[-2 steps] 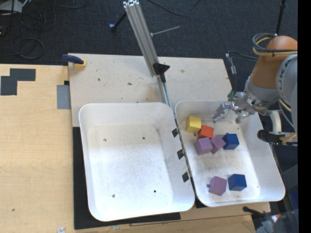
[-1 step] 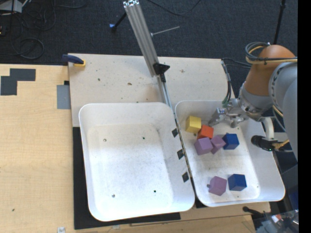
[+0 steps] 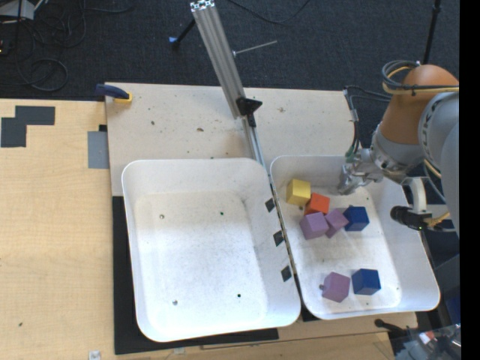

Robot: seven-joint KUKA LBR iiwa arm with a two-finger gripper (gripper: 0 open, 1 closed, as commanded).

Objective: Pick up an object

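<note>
Nearest the camera: left bin (image 3: pixel 202 253), near rim at the front edge of the surface (image 3: pixel 180 118). Right bin (image 3: pixel 405 276) alongside, rims touching along the middle divide. In the right bin's front part: purple cube (image 3: pixel 336 286) and blue cube (image 3: pixel 366 281), side by side, just about touching. In the middle part, a cluster: yellow cube (image 3: pixel 298 192) closest to the inner rim, orange cube (image 3: pixel 318 203) touching it, large purple cube (image 3: pixel 313 225) just in front of the orange, small purple cube (image 3: pixel 337 220) against it, second blue cube (image 3: pixel 355 218) on the outer side of that. Claw (image 3: pixel 351 180) over the right bin's far part, near the back rim, just beyond the cluster and apart from every cube. Nothing between the fingers; open or closed can't be told from this angle. Grey arm with orange band (image 3: pixel 420 103) coming in over the right edge of the surface. Slanted aluminium pole (image 3: pixel 221 51) rising from the back of the divide. Blue-and-yellow clamp (image 3: pixel 112 93) at the far left corner of the surface.
</note>
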